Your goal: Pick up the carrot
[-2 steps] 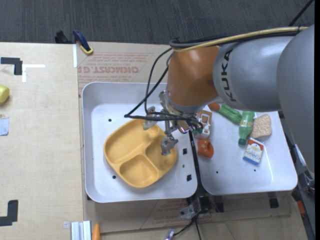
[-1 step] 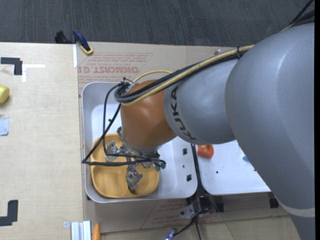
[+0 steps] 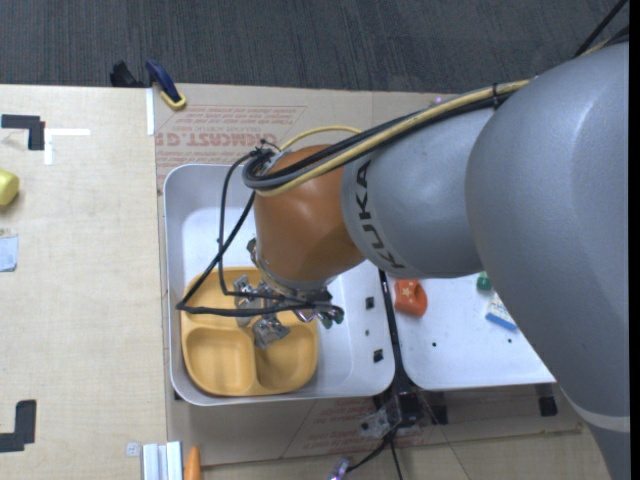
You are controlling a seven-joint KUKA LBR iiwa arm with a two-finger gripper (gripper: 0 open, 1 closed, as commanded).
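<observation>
Gripper (image 3: 268,330), grip state unclear, hovers inside yellow tray (image 3: 225,363) in left bin (image 3: 190,193).

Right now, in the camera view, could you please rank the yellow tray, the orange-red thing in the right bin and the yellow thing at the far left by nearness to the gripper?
1. Yellow tray, directly under the gripper, left bin.
2. Orange-red thing, right bin.
3. Yellow thing, far left of the bench.

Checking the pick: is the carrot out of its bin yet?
No. The carrot lies in the right bin, while the gripper hangs over the yellow tray.
</observation>
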